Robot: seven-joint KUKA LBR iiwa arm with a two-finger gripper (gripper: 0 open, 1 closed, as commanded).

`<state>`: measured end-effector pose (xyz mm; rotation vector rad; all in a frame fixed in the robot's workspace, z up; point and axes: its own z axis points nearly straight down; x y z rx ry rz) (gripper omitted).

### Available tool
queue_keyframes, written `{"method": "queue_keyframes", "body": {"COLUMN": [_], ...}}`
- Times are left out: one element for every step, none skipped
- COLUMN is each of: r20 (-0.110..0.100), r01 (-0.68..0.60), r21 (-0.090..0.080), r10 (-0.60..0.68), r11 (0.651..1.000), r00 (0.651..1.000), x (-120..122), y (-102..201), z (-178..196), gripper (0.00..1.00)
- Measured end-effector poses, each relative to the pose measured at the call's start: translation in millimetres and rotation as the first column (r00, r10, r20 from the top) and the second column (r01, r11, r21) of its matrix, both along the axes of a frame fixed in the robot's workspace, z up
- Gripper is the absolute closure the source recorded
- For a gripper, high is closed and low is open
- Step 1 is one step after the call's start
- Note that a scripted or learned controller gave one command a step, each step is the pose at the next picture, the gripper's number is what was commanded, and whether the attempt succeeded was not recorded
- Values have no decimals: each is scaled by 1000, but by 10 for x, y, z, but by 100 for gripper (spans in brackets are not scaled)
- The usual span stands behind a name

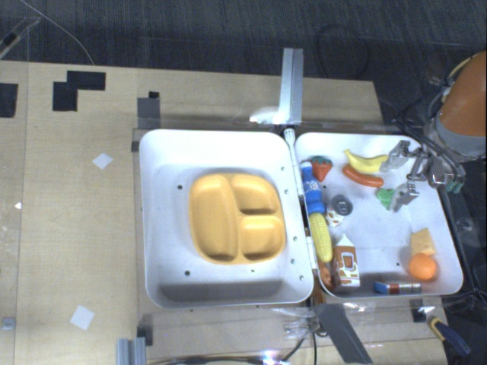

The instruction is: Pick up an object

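Note:
My gripper hangs over the upper right part of the right bin, reaching in from the right. Its two fingers stand apart, and bare bin floor shows between them. A small green piece lies right beside the lower finger. A yellow banana and a red sausage lie just left of the upper finger. Further off are a strawberry, a blue bottle, a corn cob, a grey round piece, a carton, a tan wedge, an orange and a marker.
The left bin holds a yellow divided tray. A metal post rises behind the wall between the two bins. The orange-banded arm comes in over the right bin's far right corner.

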<state>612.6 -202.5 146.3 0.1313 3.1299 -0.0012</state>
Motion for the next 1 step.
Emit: {"method": "queue_keyframes", "body": {"r20": [19], "r01": [518], "r21": [11], "r10": [-518], "r11": [855], "r00": [855], "x": [-5], "y": [513], "z": [-424], "gripper": [0]}}
